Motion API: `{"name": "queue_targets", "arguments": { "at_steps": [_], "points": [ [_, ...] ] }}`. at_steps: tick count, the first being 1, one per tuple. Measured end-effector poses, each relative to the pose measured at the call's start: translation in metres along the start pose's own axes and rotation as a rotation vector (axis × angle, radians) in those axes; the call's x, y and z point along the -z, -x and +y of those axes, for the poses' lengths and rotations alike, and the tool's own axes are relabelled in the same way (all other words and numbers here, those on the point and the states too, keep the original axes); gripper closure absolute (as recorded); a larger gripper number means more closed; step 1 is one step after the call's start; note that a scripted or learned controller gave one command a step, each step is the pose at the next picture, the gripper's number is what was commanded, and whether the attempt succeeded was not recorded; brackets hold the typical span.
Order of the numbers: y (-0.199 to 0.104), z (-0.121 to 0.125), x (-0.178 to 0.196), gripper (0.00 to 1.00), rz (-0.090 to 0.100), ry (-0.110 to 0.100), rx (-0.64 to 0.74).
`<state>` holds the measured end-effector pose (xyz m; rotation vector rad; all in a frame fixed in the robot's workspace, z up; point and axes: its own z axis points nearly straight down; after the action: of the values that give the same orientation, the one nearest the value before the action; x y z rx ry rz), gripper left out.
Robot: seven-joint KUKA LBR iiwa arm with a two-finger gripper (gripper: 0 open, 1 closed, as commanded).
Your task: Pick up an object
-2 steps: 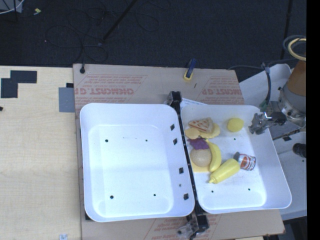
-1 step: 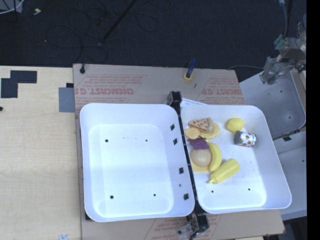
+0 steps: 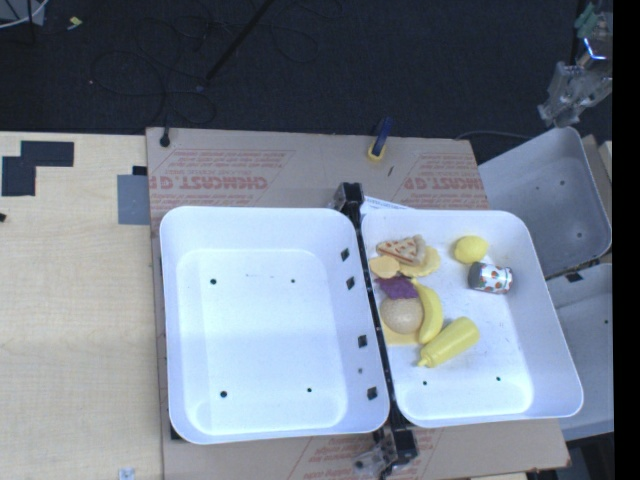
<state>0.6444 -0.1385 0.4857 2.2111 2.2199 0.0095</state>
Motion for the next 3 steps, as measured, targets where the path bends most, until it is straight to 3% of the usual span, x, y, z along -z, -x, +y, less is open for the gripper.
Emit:
{"name": "queue_targets", "arguments": {
  "at_steps": [1,2,3],
  "points": [
    [-0.017,0.0,0.055,1.0,0.001,-0.007,-0.002],
    [-0.024,-0.002,-0.082,1.0,0.005,-0.028,-0.007],
    [-0.055,0.0,0.014,1.0,0.001,-0.003,0.0]
  ]
}}
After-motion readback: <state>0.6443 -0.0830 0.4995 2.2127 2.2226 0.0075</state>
